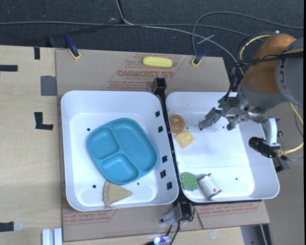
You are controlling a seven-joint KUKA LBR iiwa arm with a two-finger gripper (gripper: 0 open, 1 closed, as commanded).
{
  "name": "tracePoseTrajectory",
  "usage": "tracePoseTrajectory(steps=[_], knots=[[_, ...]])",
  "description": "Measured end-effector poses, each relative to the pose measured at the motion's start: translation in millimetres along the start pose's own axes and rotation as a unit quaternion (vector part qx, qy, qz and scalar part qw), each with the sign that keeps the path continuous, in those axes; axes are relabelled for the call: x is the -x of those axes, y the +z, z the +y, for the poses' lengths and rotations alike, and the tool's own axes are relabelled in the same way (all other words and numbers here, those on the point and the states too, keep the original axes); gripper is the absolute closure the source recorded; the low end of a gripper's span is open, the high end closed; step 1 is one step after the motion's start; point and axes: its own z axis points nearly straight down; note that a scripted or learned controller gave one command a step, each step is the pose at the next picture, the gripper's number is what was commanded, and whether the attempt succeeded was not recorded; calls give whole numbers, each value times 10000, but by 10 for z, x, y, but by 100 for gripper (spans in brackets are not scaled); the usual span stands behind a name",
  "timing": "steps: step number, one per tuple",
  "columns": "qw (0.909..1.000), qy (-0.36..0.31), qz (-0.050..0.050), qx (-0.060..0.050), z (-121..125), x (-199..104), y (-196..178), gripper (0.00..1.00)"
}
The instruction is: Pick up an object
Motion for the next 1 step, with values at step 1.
tracePoseTrajectory(steps=[1], knots=[[10000,-1,5,-7,-49,-37,639,0]])
